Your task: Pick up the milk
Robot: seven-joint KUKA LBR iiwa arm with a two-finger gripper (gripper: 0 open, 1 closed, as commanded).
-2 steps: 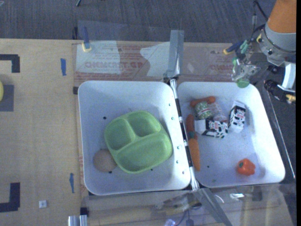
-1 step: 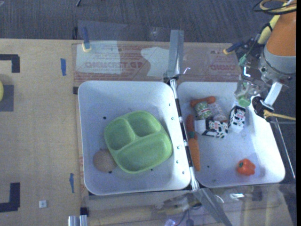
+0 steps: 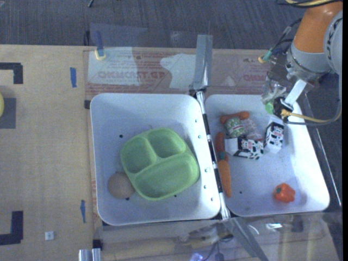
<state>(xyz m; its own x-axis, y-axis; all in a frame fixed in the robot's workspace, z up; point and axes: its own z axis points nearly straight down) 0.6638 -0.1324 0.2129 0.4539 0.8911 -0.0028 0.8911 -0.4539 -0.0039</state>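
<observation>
upright black-and-white cow-print milk carton (image 3: 275,135): inside right shallow white bin (image 3: 312,162), far half. jaws above bin's far rim, state cannot tell. risk: second cow-print carton (image 3: 249,148) just beside; descent may clip it, topple target.

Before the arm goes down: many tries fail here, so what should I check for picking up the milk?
1. Milk in sight: ok, standing carton and lying carton are in the right bin.
2. Gripper over a carton: not ok, it is at the bin's far edge.
3. Cartons apart: cannot tell.
4. Room around the lying carton: not ok, a green packet crowds it.
5. Milk lifted: not ok.
</observation>
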